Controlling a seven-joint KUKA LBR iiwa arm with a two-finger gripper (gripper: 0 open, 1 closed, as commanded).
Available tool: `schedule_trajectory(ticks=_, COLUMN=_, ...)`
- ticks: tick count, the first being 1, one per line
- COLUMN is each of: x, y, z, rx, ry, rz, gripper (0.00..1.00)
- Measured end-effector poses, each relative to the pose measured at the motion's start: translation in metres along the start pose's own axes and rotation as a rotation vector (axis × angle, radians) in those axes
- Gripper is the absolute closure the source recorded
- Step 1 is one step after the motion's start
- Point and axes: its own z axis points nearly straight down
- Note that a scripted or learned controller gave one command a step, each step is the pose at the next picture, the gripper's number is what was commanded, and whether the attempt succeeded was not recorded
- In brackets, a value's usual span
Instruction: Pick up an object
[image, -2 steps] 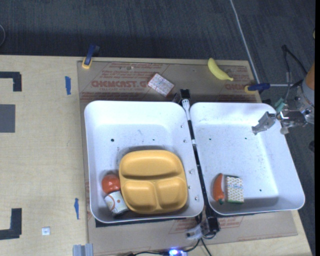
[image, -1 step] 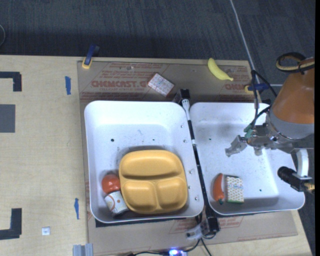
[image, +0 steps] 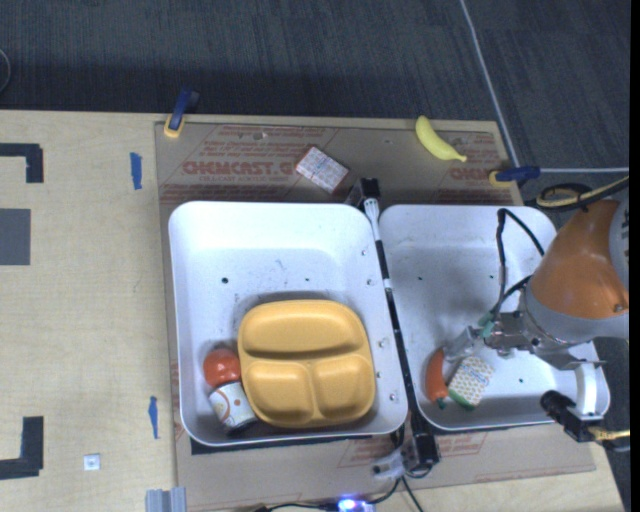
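Right-hand shallow white plastic bin (image: 440, 240): holds, at its 7 o'clock corner, a small orange-red rounded object (image: 436, 375) touching a small pale patterned packet with a green edge (image: 468, 381) that lies tilted just beside it. The tool (image: 480, 345) of the grey arm with the orange band (image: 580, 275) sits directly over this pair, at 12 o'clock of the packet; how far it is open, and whether it has hold of anything, cannot be told from this angle. Handling, by judgement: the packet looks light and soft, likely to crumple or slip, best taken across its narrow width; the orange-red item looks smooth and rounded, liable to roll, best taken across its middle. Left-hand shallow white plastic bin (image: 200, 260): a large yellow moulded compartment tray (image: 305, 360) at 6 o'clock, rigid and too broad for a pinch; at its 8 o'clock, a small orange-and-white toy (image: 226, 385). On the cardboard at 12 o'clock: a yellow banana (image: 438, 139), a small patterned box (image: 320, 168)
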Motion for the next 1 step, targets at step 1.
schedule_trajectory(ticks=1, x=0.0001, y=0.0015, z=-0.0104, rx=-0.004, ry=-0.001, rz=0.0, gripper=1.0)
